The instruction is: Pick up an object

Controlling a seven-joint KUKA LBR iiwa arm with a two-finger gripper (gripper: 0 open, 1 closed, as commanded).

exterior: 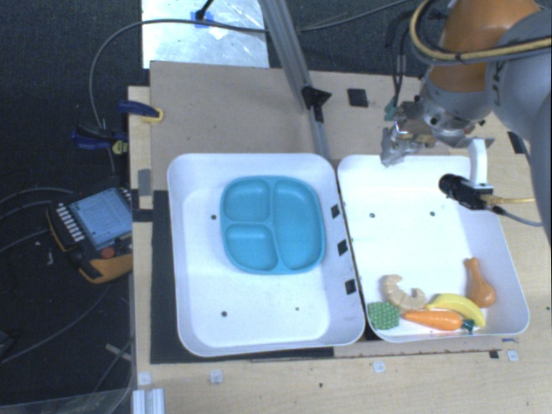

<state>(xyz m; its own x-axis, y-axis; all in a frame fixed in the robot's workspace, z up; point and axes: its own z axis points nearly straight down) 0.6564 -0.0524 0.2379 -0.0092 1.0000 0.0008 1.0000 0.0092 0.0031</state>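
Sat on dark speckled carpet (pixel 60 24), a tan board bench (pixel 224 110) under even light. Lay beside it at the left: a blue-screened handheld pendant (pixel 93 222) amid looping cables (pixel 34 274). Glared above, a shiny sheet (pixel 203 20). Crossed the bench slantwise, a grey metal pole (pixel 289 50).

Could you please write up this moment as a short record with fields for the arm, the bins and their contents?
arm: gripper above the far edge of the right bin, away from the items
left bin: blue divided plate
right bin, near edge: banana, carrot, green item, beige curved piece, brown drumstick-shaped piece
held: nothing seen between the fingers
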